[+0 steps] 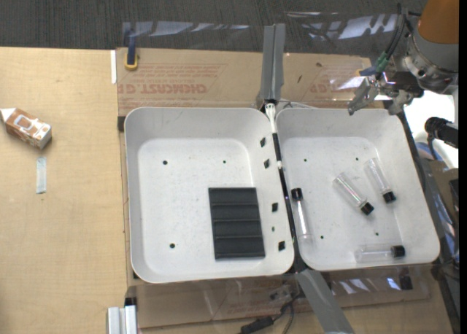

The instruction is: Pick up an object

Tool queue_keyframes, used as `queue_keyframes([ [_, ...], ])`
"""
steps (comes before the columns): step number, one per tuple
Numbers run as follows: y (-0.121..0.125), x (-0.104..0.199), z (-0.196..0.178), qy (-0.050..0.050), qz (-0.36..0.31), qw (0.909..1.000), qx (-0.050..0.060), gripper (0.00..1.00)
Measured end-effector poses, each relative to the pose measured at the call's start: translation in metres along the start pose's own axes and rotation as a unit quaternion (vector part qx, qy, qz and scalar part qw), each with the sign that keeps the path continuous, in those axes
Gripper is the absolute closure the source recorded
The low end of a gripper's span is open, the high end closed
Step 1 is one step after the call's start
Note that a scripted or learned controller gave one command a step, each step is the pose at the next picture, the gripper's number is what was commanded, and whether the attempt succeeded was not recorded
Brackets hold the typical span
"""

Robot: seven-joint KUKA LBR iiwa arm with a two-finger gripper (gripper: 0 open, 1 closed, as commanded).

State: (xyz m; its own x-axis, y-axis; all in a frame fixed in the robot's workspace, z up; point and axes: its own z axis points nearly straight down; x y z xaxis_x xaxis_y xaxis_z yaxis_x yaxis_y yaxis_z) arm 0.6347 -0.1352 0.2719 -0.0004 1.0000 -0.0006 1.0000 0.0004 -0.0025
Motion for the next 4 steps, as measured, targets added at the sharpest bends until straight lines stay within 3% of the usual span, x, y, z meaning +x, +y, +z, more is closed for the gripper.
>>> queue_keyframes([
  [1,-0.033,-0.052,0.144,0.000,-0.007,1.0000,0.000,0.00],
  [2,-0.091,-0.079,0.181,0.006,-0.090,0.9959,0.000,0.00],
  [3,-0.091,-0.083,0.172,0.002,-0.088,0.9962,-0.001,1.00],
  [4,-0.031,0.044,0.081,0.000,-0.069,0.9976,-0.001,1.00],
])
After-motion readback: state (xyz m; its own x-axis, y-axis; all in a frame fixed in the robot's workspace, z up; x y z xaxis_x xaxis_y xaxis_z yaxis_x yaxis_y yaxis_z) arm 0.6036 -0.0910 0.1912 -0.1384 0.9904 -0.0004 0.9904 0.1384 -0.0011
